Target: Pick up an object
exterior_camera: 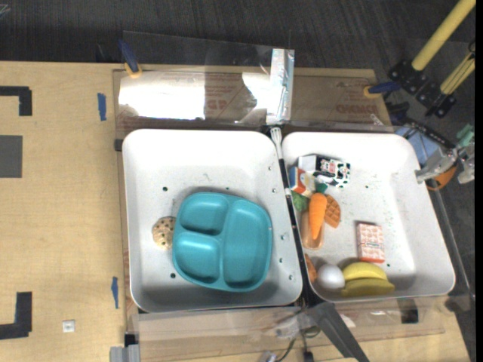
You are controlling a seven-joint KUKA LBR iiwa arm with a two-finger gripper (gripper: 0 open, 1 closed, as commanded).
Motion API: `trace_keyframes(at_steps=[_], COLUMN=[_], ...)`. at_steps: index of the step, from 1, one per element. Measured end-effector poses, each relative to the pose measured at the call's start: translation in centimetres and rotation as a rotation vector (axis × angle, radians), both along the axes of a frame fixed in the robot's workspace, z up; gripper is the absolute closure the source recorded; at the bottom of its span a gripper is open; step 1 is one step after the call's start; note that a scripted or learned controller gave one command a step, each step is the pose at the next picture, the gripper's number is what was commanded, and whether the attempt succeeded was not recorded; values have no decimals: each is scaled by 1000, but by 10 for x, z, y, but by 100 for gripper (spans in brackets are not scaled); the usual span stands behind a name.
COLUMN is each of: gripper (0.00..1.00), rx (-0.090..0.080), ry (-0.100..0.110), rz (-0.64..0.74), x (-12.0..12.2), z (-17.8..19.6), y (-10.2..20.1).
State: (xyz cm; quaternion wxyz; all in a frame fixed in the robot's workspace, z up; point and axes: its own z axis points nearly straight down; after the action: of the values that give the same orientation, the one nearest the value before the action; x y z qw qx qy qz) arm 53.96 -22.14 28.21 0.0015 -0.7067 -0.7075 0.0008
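My claw [436, 173] hangs at the right bin's [400, 270] edge — grip state unclear — over a tan bench [53, 225] and dark floor [226, 6].

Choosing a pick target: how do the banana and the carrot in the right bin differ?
The banana is yellow and lies crosswise near the right bin's front wall; the carrot is orange and lies lengthwise by the left wall. The banana touches a silvery ball; the carrot sits among small toys. Both are elongated.
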Motion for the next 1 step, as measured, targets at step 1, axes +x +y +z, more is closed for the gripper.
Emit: trace_keyframes(at_steps=[1], gripper=[0], rx=[-4], ry=[-7], rz=[140], x=[24], z=[43], y=[-2])
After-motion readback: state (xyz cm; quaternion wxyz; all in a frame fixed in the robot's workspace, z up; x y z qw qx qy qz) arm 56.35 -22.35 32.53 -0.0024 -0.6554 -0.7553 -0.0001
